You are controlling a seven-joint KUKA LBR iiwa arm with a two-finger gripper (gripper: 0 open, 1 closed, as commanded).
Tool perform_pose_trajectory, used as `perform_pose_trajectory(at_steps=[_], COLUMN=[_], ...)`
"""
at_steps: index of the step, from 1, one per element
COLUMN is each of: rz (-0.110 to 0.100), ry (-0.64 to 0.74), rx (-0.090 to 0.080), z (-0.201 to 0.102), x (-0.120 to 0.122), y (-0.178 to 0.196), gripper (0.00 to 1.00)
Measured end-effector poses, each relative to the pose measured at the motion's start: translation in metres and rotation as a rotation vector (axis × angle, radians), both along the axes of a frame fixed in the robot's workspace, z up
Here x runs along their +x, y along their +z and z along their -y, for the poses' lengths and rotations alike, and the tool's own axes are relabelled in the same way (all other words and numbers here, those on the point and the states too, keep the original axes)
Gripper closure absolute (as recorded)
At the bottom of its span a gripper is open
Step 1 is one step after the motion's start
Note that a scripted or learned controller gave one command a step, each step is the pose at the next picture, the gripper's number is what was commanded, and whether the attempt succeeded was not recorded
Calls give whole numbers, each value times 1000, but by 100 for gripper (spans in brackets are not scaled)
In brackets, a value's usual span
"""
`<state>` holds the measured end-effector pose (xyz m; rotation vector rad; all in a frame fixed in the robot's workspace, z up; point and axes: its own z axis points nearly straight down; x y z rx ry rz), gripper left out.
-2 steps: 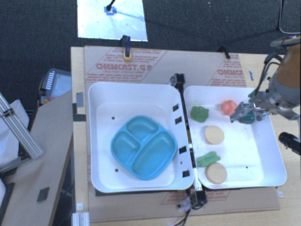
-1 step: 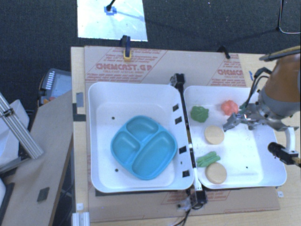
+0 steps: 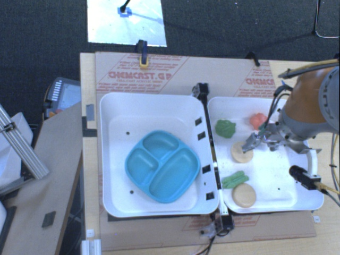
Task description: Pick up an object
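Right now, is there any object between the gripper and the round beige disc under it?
Nothing visible is in the way. The gripper hovers right at the upper beige disc in the right bin; the green broccoli piece and orange piece lie aside.

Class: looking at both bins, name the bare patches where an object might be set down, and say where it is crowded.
Left bin: bare floor along its rim around the blue plate. Right bin: open floor right of the tan disc. Crowded: its upper part, with the green toy, orange piece, round disc and gripper.
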<state>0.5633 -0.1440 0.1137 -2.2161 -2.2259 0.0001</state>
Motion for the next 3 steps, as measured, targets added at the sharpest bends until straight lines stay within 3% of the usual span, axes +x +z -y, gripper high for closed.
perform_pose_trajectory(at_steps=[1,2,3], rz=[12,20,6], ry=[-3,-3,-1], rx=[0,-3,-2], z=[0,1,8], x=[5,7,7], y=[-23,-11,50], gripper=[0,100,100])
